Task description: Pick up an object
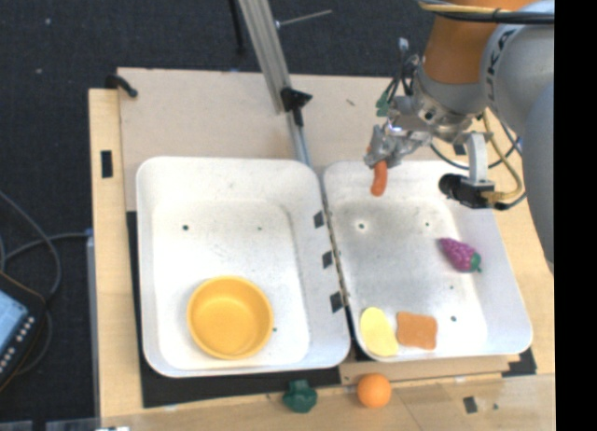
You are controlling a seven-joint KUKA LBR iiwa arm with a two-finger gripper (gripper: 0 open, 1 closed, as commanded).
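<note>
Orange-red carrot piece (378, 184), pinched at its upper end between the fingers of the gripper (381, 165), hanging upright, lower tip free, over the far left corner of the right bin (401, 233) close to the wall shared with its neighbour.

Beneath it all, tan counter (205, 112) on dark flooring, carrying both white bins side by side. Grey arm (466, 37) with orange band, reaching in from the right and angled down toward that far corner. Slanted aluminium rail (261, 28) rising from the counter behind the seam between the bins.

In the left bin (187, 196), near its front edge: round yellow bowl (230, 316), upright.

In the right bin, well apart from the carrot piece: orange block (417, 330) at the front, touching or just beside a pale yellow disc (377, 331) on its left; purple grape bunch (459, 254) near the right wall.

On the counter in front of the bins: small orange ball (373, 390) and, just left of it, dark green object (300, 396), too small to identify.
</note>
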